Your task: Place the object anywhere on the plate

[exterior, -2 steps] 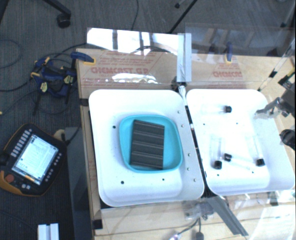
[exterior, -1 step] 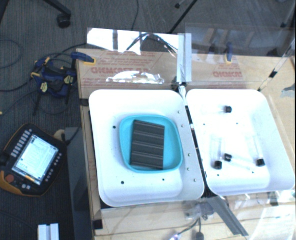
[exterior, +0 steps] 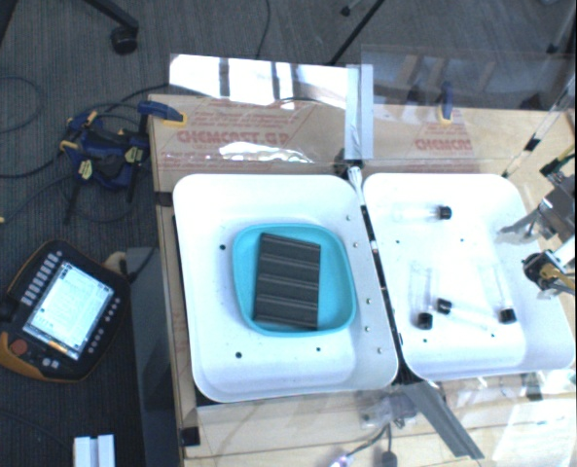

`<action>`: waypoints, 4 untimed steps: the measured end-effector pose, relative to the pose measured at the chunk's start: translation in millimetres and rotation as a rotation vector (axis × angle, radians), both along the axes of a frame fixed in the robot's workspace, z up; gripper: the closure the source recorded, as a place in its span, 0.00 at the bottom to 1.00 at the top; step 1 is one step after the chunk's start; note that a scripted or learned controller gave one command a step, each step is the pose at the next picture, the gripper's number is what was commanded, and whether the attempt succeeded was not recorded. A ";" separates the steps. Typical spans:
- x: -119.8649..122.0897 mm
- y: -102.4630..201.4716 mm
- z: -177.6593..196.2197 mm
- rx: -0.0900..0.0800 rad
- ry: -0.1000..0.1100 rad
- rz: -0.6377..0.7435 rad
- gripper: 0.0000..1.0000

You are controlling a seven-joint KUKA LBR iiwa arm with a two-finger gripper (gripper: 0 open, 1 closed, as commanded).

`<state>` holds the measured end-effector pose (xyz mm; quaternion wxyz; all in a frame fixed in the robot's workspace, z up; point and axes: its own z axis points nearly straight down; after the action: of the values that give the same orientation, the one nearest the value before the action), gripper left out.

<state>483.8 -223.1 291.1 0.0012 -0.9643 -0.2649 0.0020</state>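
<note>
A light blue plate (exterior: 339, 278) lies in the middle of the left white bin (exterior: 210, 358). A dark grey ribbed block (exterior: 288, 280) rests flat on the plate, roughly centred. My gripper (exterior: 549, 246) is at the far right edge of the right bin (exterior: 483, 358), well away from the plate and the block. It is partly cut off by the edge of the view. Nothing can be seen held in it.
Several clear tubes with black caps lie in the right bin: one at the back (exterior: 426, 212), others near the front (exterior: 420, 295) (exterior: 468, 311) (exterior: 502, 295). A raised divider (exterior: 371, 261) separates the two bins. A teach pendant (exterior: 59, 309) lies on the floor at left.
</note>
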 end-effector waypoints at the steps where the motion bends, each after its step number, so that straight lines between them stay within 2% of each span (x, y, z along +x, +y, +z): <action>1: 0.8 -1.4 143.7 -0.005 -0.004 -0.111 0.00; 2: -0.3 0.2 -30.8 -0.001 0.001 -0.258 0.00; 3: 2.3 -1.3 137.5 -0.005 -0.004 -0.325 0.00; 4: -0.1 0.0 2.4 -0.002 0.001 -0.325 0.00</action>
<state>483.7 -223.1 293.5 0.0009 -0.9944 -0.1054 0.0025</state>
